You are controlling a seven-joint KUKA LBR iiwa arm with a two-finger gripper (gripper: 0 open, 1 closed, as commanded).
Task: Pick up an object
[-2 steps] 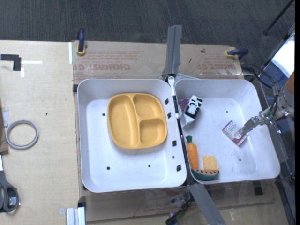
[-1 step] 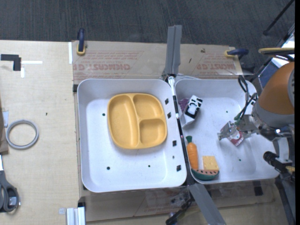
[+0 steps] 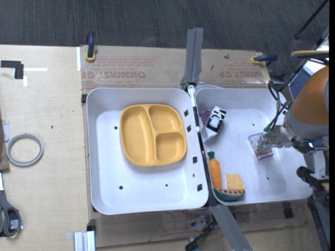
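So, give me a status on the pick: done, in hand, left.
Done: the arm has reached into the right bin. In hand: the gripper sits low right at a small patterned packet; whether it has a grip cannot be told. Left: a confirmed grasp and lift. The carrot, yellow block, watermelon slice and black-and-white toy lie untouched; the yellow divided plate sits in the left bin.

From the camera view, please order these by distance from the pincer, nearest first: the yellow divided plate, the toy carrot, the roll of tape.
1. Toy carrot: right bin, along its left wall, closest to the pincer.
2. Yellow divided plate: left bin, further left.
3. Roll of tape: on the bench at the far left.
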